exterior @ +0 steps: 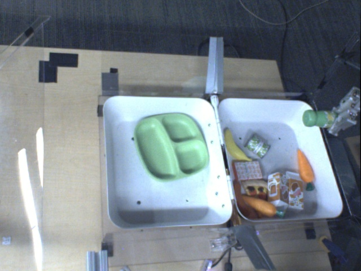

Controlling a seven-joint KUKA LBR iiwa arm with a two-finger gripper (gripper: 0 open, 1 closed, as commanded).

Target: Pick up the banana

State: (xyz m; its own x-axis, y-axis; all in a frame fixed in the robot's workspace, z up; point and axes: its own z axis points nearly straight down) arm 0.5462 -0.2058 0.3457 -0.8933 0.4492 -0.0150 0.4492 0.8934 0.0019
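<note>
Your banana [233,146] lies in the right bin [265,101], pressed up close to the wall on the side next to the left bin [121,199]. It runs along that wall, with one end up near the middle of the bin and the other end down by a little checked box [248,170]. A small round tin [258,145] sits just beside it.

Your gripper [345,113] is way over on the far side of the right bin, out past the rim. A green bottle [316,118] sits right at its tip. You cannot tell if the gripper is open, shut, or holding that bottle; it is too small and blurry to see.

Here is what could go wrong. If the bottle is stuck in the gripper, there is no room to grab the banana, so look first. The banana hugs the wall, so one side of the gripper may bump the wall or the rim and slide off. I think coming down along the banana's length would miss it; you need to reach across it. The tin and the box are close, so you might grab or push one of them. On the way over you pass above a carrot [305,166], so keep high. The green plate [171,145] in the left bin is well away and no trouble.
</note>
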